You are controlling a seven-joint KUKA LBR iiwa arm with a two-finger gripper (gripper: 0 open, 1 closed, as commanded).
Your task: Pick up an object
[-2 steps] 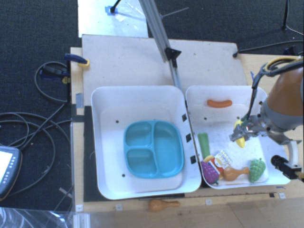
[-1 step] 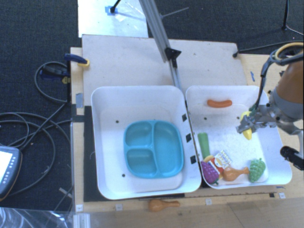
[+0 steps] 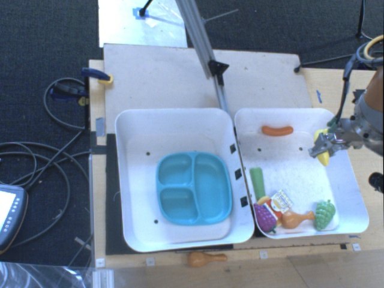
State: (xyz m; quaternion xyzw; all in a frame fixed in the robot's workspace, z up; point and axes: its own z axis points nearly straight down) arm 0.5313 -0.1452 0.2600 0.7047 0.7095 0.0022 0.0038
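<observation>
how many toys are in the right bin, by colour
orange: 2, hot dog and drumstick
green: 2, stick and grapes
purple: 1, purple toy
yellow: 1, piece by the tool
red and white: 1, packet
total: 7

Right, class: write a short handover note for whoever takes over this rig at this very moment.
End effector: over the right bin's right side, with a yellow object at its tip; grip state unclear.
Right bin: orange sausage near the back; green stick, purple grapes, snack packet, orange drumstick and green grapes along the front.
Left bin: blue divided tray.
Done: no confirmed pick.
Left: grasp and lift one object.
</observation>
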